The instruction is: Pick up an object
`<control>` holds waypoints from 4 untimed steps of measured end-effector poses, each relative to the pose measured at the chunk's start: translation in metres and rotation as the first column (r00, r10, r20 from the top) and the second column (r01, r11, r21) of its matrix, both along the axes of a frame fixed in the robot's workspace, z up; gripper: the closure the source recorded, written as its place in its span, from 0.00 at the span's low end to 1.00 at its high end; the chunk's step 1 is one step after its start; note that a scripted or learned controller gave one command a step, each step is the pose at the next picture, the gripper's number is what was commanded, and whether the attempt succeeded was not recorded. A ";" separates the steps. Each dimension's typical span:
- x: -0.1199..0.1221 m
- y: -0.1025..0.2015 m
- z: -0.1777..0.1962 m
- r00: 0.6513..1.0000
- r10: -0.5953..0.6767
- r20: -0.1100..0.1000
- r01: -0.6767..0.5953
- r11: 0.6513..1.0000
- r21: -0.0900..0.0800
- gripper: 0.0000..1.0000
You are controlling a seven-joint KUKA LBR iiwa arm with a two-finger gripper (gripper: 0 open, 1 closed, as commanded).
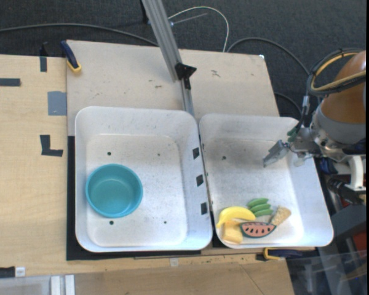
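A pile of toy food lies at the front of the right bin point(234, 134): a yellow banana point(235, 214), a watermelon slice point(258, 229), a green pea pod point(259, 205) and a tan piece point(281, 215). My gripper point(278, 153) hangs over the right side of that bin, well behind the pile, with its grey fingers spread open and nothing between them. The orange band of the arm point(347, 103) sits at the right edge.
A teal bowl point(114, 190) stands in the front left of the left bin point(141, 128). A slanted metal pole point(166, 35) crosses the bench behind the bins. Cables trail on the dark floor beyond.
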State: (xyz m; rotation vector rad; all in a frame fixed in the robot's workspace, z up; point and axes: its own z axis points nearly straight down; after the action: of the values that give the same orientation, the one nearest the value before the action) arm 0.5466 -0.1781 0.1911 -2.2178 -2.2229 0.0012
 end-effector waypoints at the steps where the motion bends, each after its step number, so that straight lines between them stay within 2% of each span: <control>1: 0.000 0.000 0.000 1.000 0.000 0.000 0.000 1.000 0.000 0.00; 2: 0.001 -0.004 -0.063 1.000 -0.002 -0.006 0.002 1.000 0.000 0.00; 3: 0.001 -0.004 -0.103 1.000 -0.001 0.002 0.001 1.000 -0.002 0.00; 4: 0.001 -0.003 -0.092 1.000 0.000 0.001 0.000 1.000 -0.001 1.00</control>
State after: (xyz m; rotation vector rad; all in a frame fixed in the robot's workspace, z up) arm 0.5477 -0.1815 0.0991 -2.2185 -2.2244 0.0019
